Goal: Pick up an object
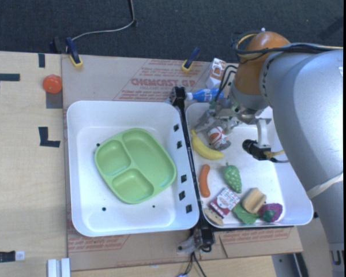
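round white-red ball [217, 136] beside curved yellow banana [207, 148]; jaws [219, 122] above, state unclear.

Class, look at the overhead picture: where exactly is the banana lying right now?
The banana lies in the right bin, near its left wall, just below the gripper and above the orange carrot.
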